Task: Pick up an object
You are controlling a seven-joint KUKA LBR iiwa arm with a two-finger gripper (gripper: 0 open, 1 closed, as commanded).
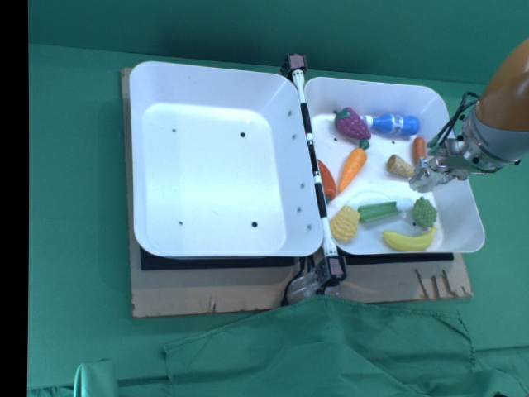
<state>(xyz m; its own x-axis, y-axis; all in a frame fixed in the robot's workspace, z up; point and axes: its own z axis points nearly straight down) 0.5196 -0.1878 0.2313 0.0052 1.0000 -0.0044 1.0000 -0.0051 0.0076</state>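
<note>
A curved, glossy yellow banana (408, 240) is seen nearest in the right bin (463, 226), a knobbly corn cob (344, 223) beside it; farther back the metallic gripper (424, 179) (grip state cannot be told) is poised near a tan stub (400, 166)

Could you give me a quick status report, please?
Gripper low over right white bin, nothing seen held. Tan toy piece beside it. Red toy piece crowding.

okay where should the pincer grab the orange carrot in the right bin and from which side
Probably the carrot at mid-body, coming straight down, fingers across its narrow width. It lies flat and slanted, green top toward the purple grapes, with bare bin floor along both long sides.
</note>
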